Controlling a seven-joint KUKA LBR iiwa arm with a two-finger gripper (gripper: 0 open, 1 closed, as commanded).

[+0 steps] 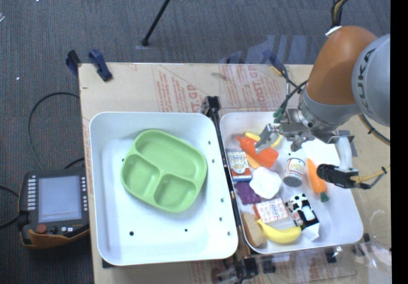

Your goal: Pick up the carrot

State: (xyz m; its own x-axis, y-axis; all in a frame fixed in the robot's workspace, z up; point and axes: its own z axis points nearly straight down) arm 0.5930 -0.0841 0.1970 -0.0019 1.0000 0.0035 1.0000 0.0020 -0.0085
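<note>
We see a brown bench (159, 85) on dark grey carpet (95, 8); the hand (280, 133) hangs near the carrot (315, 177), its grip hidden from us.

Arm (357, 78): cut off by the right edge; its wrist covers the right bin's (347, 225) far right corner. Gripper (280, 136): finger state too cluttered to tell. Carrot (315, 177): lower tip partly behind a black-and-yellow part (341, 176). Small can (294, 170): label too small to read. Toy heap (274, 193): pieces overlap, several unidentifiable. Tripod (167, 2): top cut off by the upper edge.
</note>
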